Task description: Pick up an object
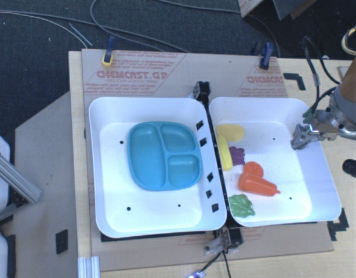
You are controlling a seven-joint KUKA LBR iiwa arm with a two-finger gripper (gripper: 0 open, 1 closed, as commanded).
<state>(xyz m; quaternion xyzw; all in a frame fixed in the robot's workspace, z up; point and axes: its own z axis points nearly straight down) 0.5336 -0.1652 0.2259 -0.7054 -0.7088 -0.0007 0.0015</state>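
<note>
The right bin (pixel 317 178) holds several toy foods along its left side: a yellow piece (pixel 231 132), a yellow banana-like piece (pixel 224 154), a purple grape cluster (pixel 238 154), an orange carrot-like piece (pixel 256 181) and a green leafy piece (pixel 242 205). My gripper (pixel 300 138) hangs over the right part of this bin, well to the right of the toys, with nothing seen in it. Its fingers are too small and dark to read.
The left bin (pixel 108 213) carries a blue divided plate (pixel 164 154). A black divider strip (pixel 208 155) runs between the bins. Clamps (pixel 109 56) hold the bench board at the back, and cables lie beyond it.
</note>
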